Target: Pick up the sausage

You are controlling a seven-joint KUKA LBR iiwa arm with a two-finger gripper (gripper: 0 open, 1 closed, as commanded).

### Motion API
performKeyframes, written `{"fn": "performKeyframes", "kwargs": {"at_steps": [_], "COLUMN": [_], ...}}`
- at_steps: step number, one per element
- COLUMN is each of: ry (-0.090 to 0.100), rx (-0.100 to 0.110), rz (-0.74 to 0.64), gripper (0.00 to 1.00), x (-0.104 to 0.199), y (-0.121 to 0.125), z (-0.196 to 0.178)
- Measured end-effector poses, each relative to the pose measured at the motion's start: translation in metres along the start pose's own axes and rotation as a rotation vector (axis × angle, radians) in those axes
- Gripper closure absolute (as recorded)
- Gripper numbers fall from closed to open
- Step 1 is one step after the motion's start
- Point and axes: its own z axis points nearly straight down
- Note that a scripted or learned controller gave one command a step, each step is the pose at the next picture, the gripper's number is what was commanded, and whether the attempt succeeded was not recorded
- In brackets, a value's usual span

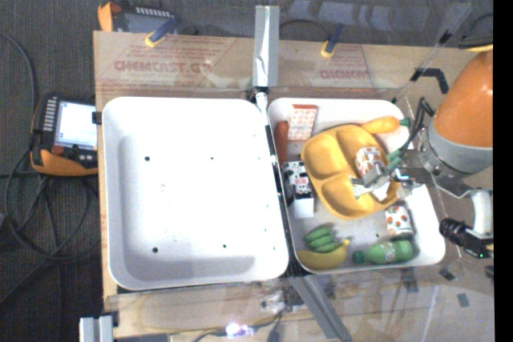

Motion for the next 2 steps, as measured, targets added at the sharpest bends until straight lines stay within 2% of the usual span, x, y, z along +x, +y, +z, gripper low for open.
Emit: {"fn": "performKeyframes", "kwargs": {"at_steps": [1,2], "ry": [0.001,0.0], "rx": [0.001,-0.002], "rz": [-0.002,-0.389], "gripper": [1.0,1.0], "x": [0.001,0.023], "y": [0.001,0.026], "z": [-0.008,-0.009]}}
